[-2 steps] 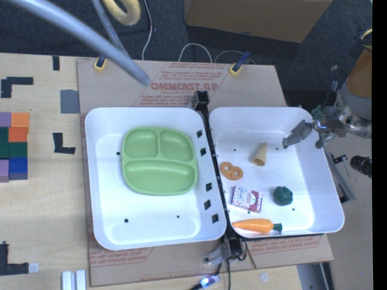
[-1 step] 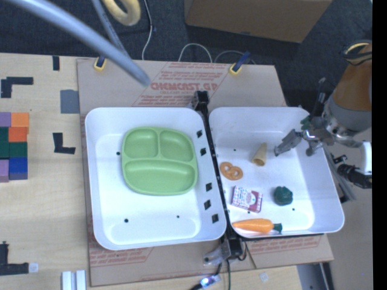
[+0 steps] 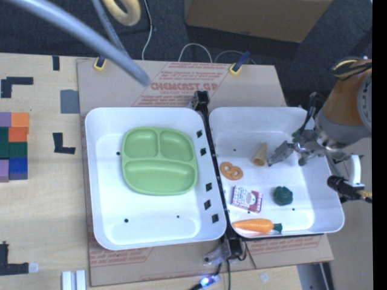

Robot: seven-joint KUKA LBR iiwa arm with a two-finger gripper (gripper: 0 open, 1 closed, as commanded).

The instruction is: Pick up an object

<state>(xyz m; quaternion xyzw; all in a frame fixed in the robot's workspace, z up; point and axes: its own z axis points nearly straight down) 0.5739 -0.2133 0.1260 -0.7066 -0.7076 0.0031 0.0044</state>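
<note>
The right bin point(image 3: 302, 116) holds several small toys. A tan cone point(image 3: 260, 154) lies near its middle, an orange pretzel point(image 3: 230, 171) by the left wall, and a red-and-white packet point(image 3: 246, 199) below that. A dark green lump point(image 3: 282, 195) sits to the right, and an orange carrot point(image 3: 257, 226) lies along the front wall. My gripper point(image 3: 291, 154) hangs over the right part of this bin, just right of the cone and above the green lump. It is open, with nothing between its fingers.
The left bin point(image 3: 103, 222) carries a light green divided plate point(image 3: 160, 161). A black divider point(image 3: 208, 162) runs between the bins. Coloured blocks point(image 3: 15, 147) stand at the bench's far left. A cardboard box point(image 3: 260, 5) sits behind the bins.
</note>
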